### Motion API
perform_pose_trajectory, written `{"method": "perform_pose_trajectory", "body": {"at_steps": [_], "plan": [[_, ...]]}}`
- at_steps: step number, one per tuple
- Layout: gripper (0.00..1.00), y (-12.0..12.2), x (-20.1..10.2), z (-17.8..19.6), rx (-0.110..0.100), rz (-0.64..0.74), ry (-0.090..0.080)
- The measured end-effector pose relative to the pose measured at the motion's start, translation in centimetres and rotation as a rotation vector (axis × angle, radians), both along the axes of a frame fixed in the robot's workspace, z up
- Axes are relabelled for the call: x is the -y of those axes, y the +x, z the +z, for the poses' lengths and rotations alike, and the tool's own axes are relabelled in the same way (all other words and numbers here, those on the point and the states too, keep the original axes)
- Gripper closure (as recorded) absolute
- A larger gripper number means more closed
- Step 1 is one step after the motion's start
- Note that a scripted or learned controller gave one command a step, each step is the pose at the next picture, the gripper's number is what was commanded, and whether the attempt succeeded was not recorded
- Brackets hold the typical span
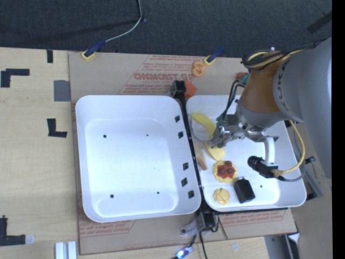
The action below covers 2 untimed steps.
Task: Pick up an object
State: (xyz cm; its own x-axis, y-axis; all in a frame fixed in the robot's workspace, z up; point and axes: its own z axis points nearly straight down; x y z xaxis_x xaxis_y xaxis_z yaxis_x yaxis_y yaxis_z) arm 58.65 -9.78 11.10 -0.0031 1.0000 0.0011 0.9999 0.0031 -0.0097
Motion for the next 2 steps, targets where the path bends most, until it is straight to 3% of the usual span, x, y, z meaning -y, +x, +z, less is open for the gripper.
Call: {"method": "perform_pose_trajectory", "body": {"at_steps": [1, 2], "plan": [[1.00, 6.5, -10.4, 9.5, 0.018, 0.013, 0.002], [1.00, 7.0, -6.0, 18.2, 0.015, 0.000, -0.003]]}}
